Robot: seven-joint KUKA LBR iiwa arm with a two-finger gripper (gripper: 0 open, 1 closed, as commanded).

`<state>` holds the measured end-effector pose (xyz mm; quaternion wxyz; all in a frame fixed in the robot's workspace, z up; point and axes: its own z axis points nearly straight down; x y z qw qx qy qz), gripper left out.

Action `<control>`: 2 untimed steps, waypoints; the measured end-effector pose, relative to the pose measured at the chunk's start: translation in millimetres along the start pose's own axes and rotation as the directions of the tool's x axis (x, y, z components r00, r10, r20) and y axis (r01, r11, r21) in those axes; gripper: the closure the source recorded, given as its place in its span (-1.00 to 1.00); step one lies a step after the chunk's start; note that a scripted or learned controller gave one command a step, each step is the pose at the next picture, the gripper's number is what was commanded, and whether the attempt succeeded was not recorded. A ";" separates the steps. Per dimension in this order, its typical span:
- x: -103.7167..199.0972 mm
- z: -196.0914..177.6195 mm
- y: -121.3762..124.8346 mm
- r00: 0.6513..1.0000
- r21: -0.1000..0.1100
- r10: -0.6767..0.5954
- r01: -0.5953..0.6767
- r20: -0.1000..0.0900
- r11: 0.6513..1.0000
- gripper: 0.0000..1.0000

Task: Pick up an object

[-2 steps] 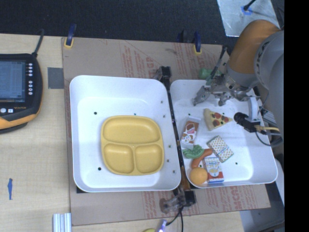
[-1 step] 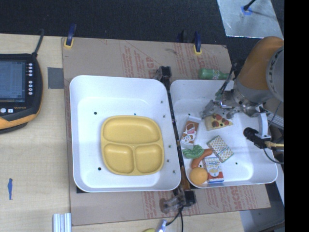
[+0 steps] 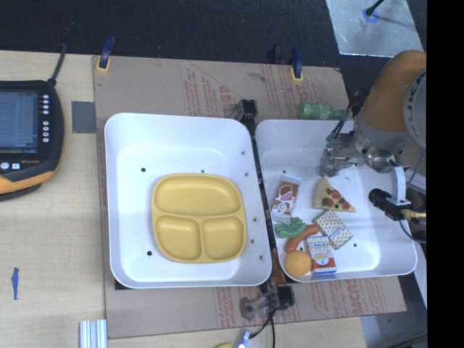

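On the table (image 3: pixel 65 252) sit 2 white bins side by side on a cardboard sheet (image 3: pixel 217 85), their inner rims nearly touching. The left bin (image 3: pixel 123 194) holds 1 yellow divided plate (image 3: pixel 198 217) near its middle, with bare white floor all around it. The right bin (image 3: pixel 290 140) is busier: its upper part and right side are open floor, while the small things crowd the lower left, close to the shared rim. There I see a pizza slice (image 3: pixel 331 196), a small carton (image 3: pixel 286 199), a checkered packet (image 3: pixel 333 228), a green piece (image 3: pixel 288 229), an orange ball (image 3: pixel 297 264) and a blue-and-white box (image 3: pixel 321 255). The gripper (image 3: pixel 331 163) hangs low over the right bin, just above the pizza slice's tip; whether the jaws are apart or together I cannot tell, and nothing shows between them. A teach pendant (image 3: pixel 25 136) lies at the table's left edge.
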<state>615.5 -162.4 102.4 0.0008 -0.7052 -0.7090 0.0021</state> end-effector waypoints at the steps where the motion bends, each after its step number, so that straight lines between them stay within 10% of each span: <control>1: 0.0 0.1 -0.1 1.000 0.000 0.000 0.000 0.000 1.000 -1.00; 2: -17.6 -1.3 -25.0 1.000 0.000 0.002 -0.002 -0.001 1.000 -1.00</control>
